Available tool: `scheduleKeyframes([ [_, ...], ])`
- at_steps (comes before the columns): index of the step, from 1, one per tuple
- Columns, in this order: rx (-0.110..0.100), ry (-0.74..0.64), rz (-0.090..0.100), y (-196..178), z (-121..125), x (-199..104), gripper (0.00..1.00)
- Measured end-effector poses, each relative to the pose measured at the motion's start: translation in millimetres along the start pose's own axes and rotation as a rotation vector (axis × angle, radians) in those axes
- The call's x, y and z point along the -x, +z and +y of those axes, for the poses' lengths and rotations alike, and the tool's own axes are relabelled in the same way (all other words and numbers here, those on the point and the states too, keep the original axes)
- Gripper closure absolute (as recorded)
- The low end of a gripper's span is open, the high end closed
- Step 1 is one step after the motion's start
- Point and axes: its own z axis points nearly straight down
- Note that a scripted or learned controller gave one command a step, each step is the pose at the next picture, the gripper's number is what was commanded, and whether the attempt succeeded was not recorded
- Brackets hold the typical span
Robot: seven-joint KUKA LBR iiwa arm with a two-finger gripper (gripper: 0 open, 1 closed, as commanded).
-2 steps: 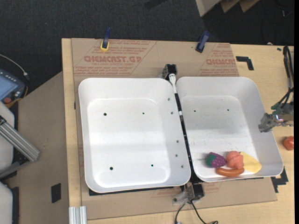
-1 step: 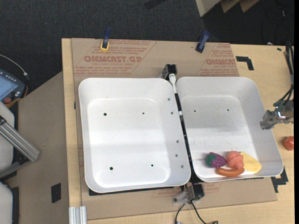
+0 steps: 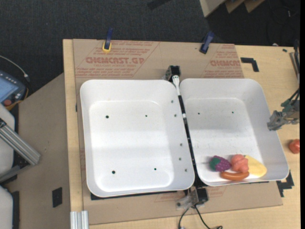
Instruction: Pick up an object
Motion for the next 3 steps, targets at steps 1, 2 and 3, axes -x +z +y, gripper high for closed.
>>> scheduleKeyframes([
  [1,0.003,0.0,-0.002,-10,1,0,1.0],
  [2,0.001,-0.005,0.001,-35,23,-22,1.0],
  [3,0.002,-0.002,-0.001,-45,23,-21,1.0],
])
